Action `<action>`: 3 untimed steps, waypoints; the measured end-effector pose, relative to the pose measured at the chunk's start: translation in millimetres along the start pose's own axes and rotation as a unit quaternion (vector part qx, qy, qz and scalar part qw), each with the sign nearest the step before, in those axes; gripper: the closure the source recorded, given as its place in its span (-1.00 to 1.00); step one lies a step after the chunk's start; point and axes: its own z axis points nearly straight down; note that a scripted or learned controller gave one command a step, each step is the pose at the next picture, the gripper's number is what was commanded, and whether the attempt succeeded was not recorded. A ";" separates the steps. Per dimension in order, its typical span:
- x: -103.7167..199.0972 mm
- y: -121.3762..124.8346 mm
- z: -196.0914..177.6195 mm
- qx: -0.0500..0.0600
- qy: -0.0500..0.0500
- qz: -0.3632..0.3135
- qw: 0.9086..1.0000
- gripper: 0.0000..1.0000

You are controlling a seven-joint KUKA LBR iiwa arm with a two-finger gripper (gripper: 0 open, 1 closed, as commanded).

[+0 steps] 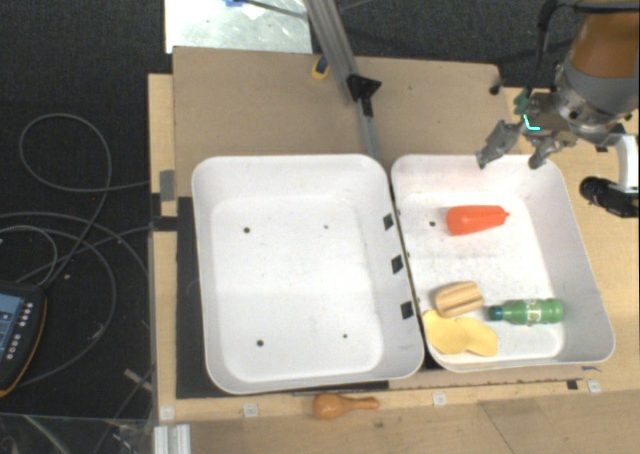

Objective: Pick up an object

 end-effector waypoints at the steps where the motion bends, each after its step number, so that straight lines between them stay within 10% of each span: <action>1: 0.1 0.6 -2.2 -0.002 -0.001 -0.001 1.000 -1.00; 3: -11.8 -3.0 95.1 0.000 0.000 0.003 1.000 -1.00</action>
